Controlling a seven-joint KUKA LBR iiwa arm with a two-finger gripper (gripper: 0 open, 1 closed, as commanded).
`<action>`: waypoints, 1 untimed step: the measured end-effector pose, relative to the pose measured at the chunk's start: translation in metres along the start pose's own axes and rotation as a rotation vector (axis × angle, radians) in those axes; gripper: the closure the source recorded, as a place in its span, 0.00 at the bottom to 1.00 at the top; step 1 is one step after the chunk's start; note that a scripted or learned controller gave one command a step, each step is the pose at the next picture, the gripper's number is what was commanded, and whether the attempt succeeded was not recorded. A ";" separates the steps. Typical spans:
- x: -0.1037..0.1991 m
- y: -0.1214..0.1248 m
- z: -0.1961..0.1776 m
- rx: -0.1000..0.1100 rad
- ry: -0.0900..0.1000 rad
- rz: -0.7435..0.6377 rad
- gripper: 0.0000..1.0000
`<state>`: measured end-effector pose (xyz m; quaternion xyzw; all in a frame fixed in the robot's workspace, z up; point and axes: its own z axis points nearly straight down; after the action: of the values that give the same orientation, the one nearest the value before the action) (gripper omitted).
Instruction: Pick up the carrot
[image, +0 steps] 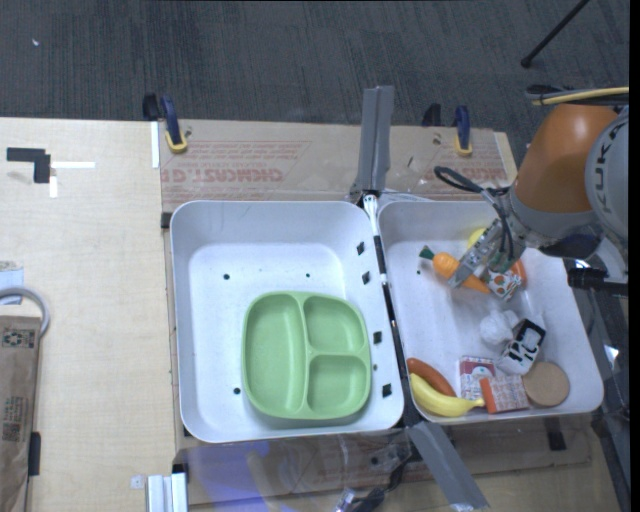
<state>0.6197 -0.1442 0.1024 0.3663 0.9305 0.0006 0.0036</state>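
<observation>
1. The carrot (443, 265) is seen in the far part of the right bin (590, 330), its green top pointing left.
2. The hand (468, 277) is lowered just right of the carrot, touching or nearly touching it; whether its fingers are spread or closed cannot be told.
3. A green divided plate (306, 356) lies in the left bin (200, 300).
4. A banana (440, 401), a red sausage (432, 375) and a brown disc (546, 384) lie along the right bin's near side.
</observation>
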 end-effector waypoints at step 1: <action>0.029 -0.060 0.010 0.003 0.005 -0.005 1.00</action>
<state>0.5580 -0.1685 0.0922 0.3641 0.9313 0.0000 0.0006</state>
